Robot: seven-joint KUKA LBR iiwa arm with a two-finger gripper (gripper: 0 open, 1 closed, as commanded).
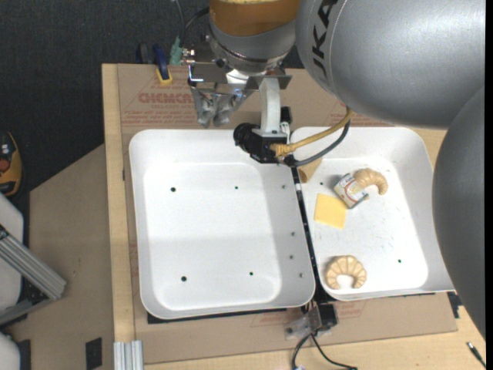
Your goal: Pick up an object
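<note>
Cardboard sheeting (123, 206), brown and flat with red print along its far edge, covers the table under two shallow white bins with rounded corners. Left bin (154, 284) is smooth, glossy plastic dotted with four small dark holes. At about twelve o'clock from it, over the cardboard just past its far rim, hangs the gripper (215, 112), a grey metal piece under the arm's orange band; its fingers point down with nothing visible between them, and how far apart they stand I cannot tell. A black fitting with a yellowish cable (320, 145) sits where the bins meet. Right bin (408, 153) holds three things: a flat yellow square like a cheese slice (332, 210) near its centre, a curved tan croissant with a pale wrapped piece (360, 186) at one o'clock from the slice, and a ridged, crescent croissant (345, 272) at six o'clock, near the front rim.
</note>
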